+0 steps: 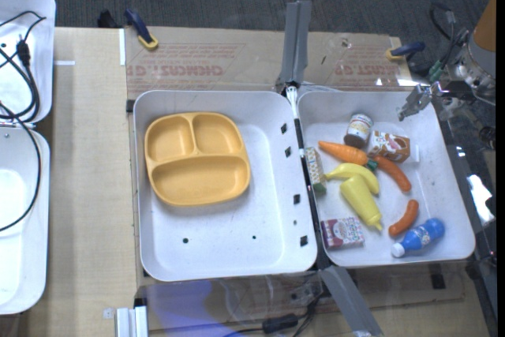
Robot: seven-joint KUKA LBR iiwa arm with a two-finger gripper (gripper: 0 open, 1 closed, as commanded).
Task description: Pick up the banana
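- Nearest the camera, along the near edge of the right bin (454, 170), lie a small red-and-white carton (342, 232) at the near left corner and a blue-and-white bottle (418, 237) on its side toward the near right corner.
- Just behind them lie a yellow squeeze bottle (363, 204) and a short orange sausage (403, 218).
- The banana (354, 174) lies flat on the floor of the right bin, left of its middle, touching the top of the yellow squeeze bottle and just in front of a carrot (344, 151).
- A second, longer carrot (394, 172) sits just to the banana's right; a small jar (358, 130) and a brown packet (390, 144) stand nearer the far edge.
- The left bin (213, 249) carries a yellow divided plate (197, 158) in its far left part.
- The gripper (412, 103) hangs over the far right corner of the right bin, well apart from the banana, with nothing between its fingers; whether they are apart or together I cannot tell at this size.
- Judged from this, nothing of the task is done yet: the banana is untouched.
- Left to do: bring the gripper across toward the left-middle of the bin, come down over the banana, close on it and lift it free of its crowded neighbours.
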